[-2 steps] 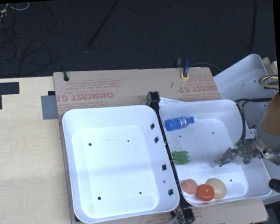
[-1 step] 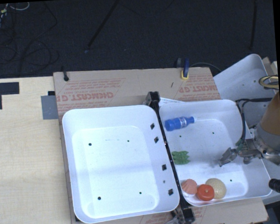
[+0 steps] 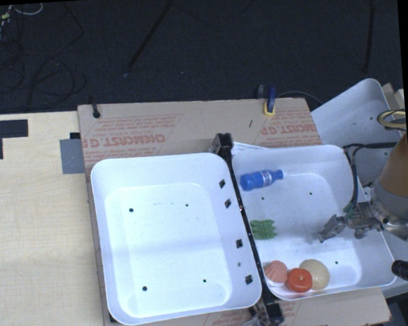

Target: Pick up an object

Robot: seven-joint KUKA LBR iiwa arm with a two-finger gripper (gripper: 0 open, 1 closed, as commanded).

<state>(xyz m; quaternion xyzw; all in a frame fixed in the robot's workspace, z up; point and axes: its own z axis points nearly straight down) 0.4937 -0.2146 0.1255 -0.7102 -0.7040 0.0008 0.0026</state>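
My gripper [image 3: 341, 228] hangs over the right side of the right bin [image 3: 301, 186], with the arm coming in from the right edge. It is open, and nothing sits between its fingers. A blue bottle [image 3: 261, 179] lies on its side at the bin's far left. A small green object [image 3: 262, 229] rests near the divider, left of the gripper. At the near edge, a pink piece [image 3: 276, 271], a red round object [image 3: 299, 280] and a cream round object [image 3: 315, 272] huddle together, below and left of the gripper.
The left bin [image 3: 168, 239] stands beside the right one, joined by a black clamp strip [image 3: 238, 219]. Both sit on a cardboard sheet [image 3: 138, 132]. A white panel [image 3: 351, 115] rises at the back right. A wooden bench top [image 3: 34, 235] lies to the left.
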